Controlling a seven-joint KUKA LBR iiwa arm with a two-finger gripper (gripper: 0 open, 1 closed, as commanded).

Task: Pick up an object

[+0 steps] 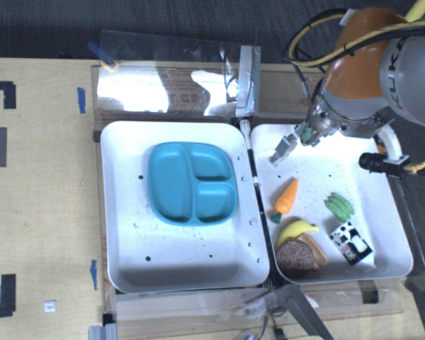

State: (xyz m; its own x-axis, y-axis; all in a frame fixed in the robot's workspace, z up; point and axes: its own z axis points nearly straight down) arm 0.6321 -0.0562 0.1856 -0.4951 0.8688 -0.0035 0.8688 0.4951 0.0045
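We cannot tell our end effector (289, 145) state above the right bin (382, 179) holding carrot (286, 196), banana (297, 229); left bin (120, 190) holds a blue tray (193, 183).

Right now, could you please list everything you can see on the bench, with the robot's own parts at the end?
Left bin: one, white, left side of the bench.
Right bin: one, white, beside the left bin.
Divided plate: one, blue, three compartments, middle of the left bin.
Carrot: one, orange, left part of the right bin.
Banana: one, yellow, below the carrot, touching the brown item.
Brown item: one, rounded, near corner of the right bin; hard to identify.
Green vegetable: one, right of the carrot.
Black-and-white block: one, below the green vegetable.
Arm: one, grey with an orange band, reaching in from the right.
Jaws: one set, over the far left part of the right bin, holding nothing visible.
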